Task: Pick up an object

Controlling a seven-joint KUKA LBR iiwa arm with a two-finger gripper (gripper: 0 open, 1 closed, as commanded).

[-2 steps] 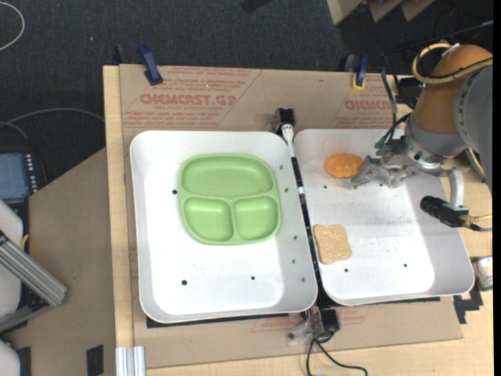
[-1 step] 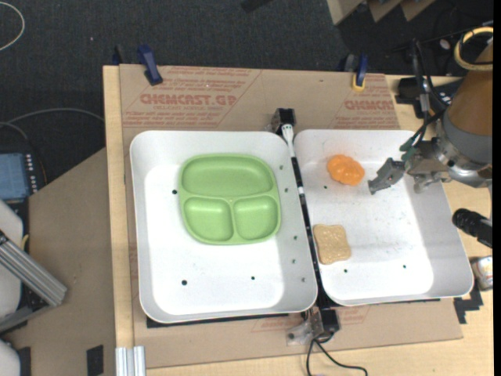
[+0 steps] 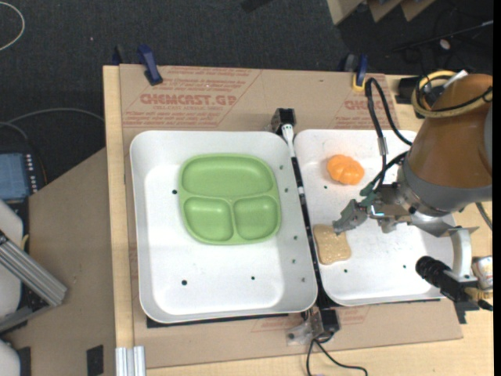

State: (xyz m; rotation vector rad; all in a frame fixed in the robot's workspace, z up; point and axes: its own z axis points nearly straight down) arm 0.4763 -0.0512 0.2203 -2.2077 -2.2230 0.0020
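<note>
In the right bin (image 3: 368, 284) lie an orange round object (image 3: 344, 169) near the back and a flat tan piece like a slice of toast (image 3: 332, 246) by the left wall. My gripper (image 3: 352, 217) hangs low over the middle of this bin, between the two objects, just right of and above the tan piece. Its dark fingers point left and down. Nothing shows between them. The arm's grey and orange body covers the bin's right part.
The left bin (image 3: 156, 233) holds a green divided plate (image 3: 229, 197) with three compartments. A black divider with clips runs between the bins (image 3: 300, 202). Cables trail over the back right of the bench (image 3: 380, 124).
</note>
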